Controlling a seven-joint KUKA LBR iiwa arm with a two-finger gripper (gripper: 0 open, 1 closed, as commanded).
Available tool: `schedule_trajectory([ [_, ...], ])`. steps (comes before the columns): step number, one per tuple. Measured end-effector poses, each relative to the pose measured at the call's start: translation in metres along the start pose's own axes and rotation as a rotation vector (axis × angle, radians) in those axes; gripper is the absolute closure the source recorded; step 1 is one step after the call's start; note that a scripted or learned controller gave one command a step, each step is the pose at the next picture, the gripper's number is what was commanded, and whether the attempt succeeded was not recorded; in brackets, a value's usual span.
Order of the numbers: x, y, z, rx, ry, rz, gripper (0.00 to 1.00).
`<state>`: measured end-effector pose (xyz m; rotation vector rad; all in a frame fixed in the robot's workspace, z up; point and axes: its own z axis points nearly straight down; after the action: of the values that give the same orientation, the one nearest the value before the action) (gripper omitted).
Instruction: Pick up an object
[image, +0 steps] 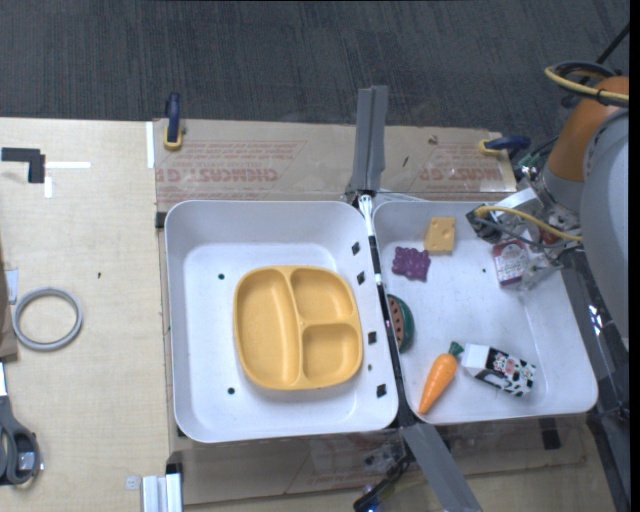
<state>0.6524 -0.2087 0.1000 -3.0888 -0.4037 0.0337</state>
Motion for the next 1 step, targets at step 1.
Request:
schedule_trajectory([
  [1, 0.0202, -0.0831, -0.0240, -0.026, 0.017, 0.043, 0.00],
])
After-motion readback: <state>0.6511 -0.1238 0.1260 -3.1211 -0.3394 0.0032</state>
